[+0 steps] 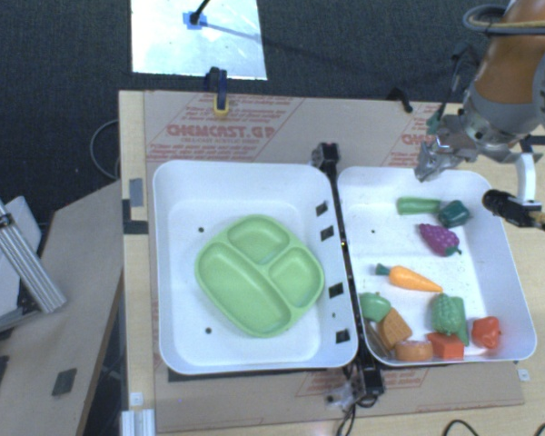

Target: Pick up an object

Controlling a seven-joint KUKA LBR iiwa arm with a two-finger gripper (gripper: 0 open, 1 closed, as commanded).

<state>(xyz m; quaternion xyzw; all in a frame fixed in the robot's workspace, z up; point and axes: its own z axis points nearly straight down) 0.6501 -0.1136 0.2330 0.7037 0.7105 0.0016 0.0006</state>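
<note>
The surface (254,121) carries two shallow white bins set edge to edge, so that both lie within reach of one arm.

Left bin (177,207): holds a green divided plate (259,275), lying flat near the middle with its three compartments facing up. Nothing lies in it.

Right bin (509,271): holds the candidate objects, all toy foods. A green vegetable piece (418,205) and a dark green piece (453,213) lie near the far edge, touching or nearly so. A purple grape bunch (439,238) lies just below them. An orange carrot (411,280) lies alone mid-bin, which in judgement makes it the easiest target. A crowded group sits at the near edge, including a green pepper (448,313) and a red piece (486,331); close packing there may hinder a clean grasp.

Claw (431,166): positioned above the far rim of the right bin, clear of all objects, holding nothing. Its opening cannot be determined at this resolution.
</note>
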